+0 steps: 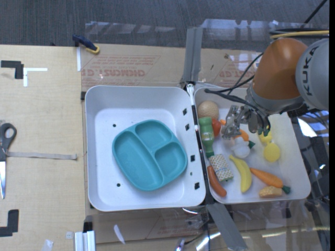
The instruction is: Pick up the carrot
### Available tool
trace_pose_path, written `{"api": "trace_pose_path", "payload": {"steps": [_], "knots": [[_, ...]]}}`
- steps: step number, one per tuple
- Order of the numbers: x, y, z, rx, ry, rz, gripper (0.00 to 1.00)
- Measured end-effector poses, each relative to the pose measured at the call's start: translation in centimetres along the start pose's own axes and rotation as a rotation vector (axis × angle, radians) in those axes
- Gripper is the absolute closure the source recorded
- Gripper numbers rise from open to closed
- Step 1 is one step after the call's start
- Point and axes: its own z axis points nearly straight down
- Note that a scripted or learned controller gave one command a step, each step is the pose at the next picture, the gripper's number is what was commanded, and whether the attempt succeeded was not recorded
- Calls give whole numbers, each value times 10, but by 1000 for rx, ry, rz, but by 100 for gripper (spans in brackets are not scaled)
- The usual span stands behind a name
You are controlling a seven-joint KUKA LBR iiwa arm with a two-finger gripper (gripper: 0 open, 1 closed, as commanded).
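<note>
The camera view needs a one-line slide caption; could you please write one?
Gripper low in the right bin among toy food, the carrot lying apart toward the front; teal plate in the left bin.

Lab or robotics test cell, not a home. I'm working over a plywood bench [42,140] with black tape marks [13,69] on it, scissors [5,140] lying at its left edge. Two white bins [141,95] are butted together on flattened cardboard [131,69]. Grey office carpet [131,4] behind. Loose cables [235,90] trail off my arm [293,72]. Toy plastic food [241,166] and a teal divided plate [150,154] serve as props.
</note>
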Motion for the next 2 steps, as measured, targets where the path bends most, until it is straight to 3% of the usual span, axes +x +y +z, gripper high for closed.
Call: {"api": "trace_pose_path", "payload": {"steps": [1,2], "knots": [[0,0,0,0,0,0,0],[-2,0,-10,0,-5,-1,100]]}}
